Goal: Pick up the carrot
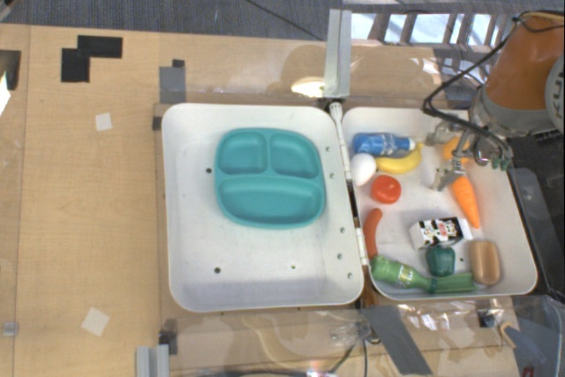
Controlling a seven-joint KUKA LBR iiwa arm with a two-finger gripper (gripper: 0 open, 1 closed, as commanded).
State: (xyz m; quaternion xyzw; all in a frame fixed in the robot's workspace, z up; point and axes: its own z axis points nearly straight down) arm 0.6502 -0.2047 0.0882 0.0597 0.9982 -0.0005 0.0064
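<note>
Scanning left to right, one line per item, no sentence subjects.
Surface (88,216): pale wood, black marks at far left, small pale squares scattered on it.
Left bin (190,278): shallow, white, rounded corners, beside the right bin and touching it along a shared edge.
Teal tray (269,177): three compartments, lying flat near the middle of the left bin.
Right bin (521,274): shallow, white, crowded with small things.
Blue bottle (381,143): on its side at the bin's upper left.
White egg (363,168): just below the bottle, near the shared edge.
Banana (399,161): yellow, curved, just beside the egg and under the bottle.
Tomato (386,188): red-orange, round, below the banana.
Red pepper (372,230): long, upright in the view, below the tomato.
Green bottle (402,274): lying along the bin's lower wall.
Black-and-white box (439,231): mid-bin, just left of the carrot's lower end.
Dark green piece (440,260): under that box.
Carrot (467,200): orange, lying on the right bin's floor, right of centre, thick end up, tip down.
Bread roll (484,261): tan, lower right corner.
Claw (450,174): fingers apart, clamped on nothing, tips at the carrot's upper end.
Arm (525,71): grey with orange band, at upper right.
</note>
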